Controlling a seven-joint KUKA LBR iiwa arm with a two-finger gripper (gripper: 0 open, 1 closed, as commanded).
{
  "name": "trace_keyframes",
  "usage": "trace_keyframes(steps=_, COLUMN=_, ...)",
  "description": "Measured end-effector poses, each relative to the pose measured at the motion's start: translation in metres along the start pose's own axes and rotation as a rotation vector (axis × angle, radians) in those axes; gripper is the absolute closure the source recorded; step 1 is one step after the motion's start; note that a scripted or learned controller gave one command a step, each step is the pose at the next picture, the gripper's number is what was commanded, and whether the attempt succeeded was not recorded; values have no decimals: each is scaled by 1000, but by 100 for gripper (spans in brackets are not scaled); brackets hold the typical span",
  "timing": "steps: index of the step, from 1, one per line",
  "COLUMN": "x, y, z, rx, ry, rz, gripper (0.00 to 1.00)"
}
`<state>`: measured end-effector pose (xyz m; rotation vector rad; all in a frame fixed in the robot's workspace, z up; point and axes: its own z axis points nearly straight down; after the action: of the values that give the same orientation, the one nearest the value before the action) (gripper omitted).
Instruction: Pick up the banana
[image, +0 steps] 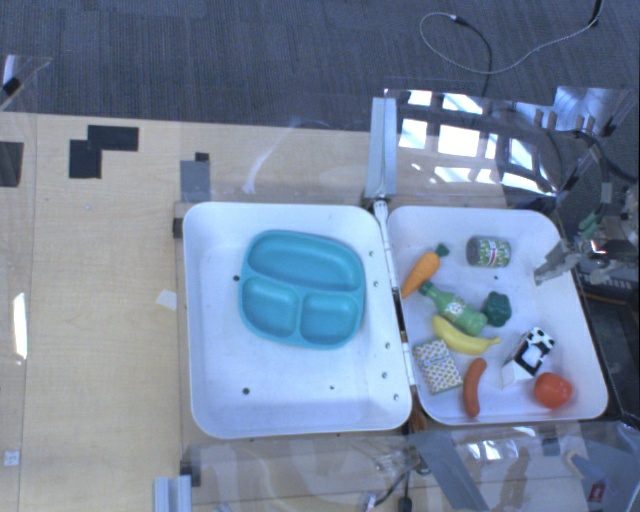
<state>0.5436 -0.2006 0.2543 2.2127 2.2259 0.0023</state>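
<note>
Because the banana (465, 338) lies crowded among toys, my gripper (558, 266) hangs at the right bin (450, 222) edge; whether it is open, I cannot tell.

Grey metal hand (562, 262) at right edge, pale angular finger, details blurred

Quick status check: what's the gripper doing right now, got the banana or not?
Gripper: at the right bin's right edge, holding nothing; open or shut cannot be told.
Banana: lying in the right bin, apart from the gripper.
</note>
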Motion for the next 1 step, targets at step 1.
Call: trace_keyframes(steps=1, x=7, y=20, z=-45, rx=-3, ry=-1, rz=-24, gripper=0)
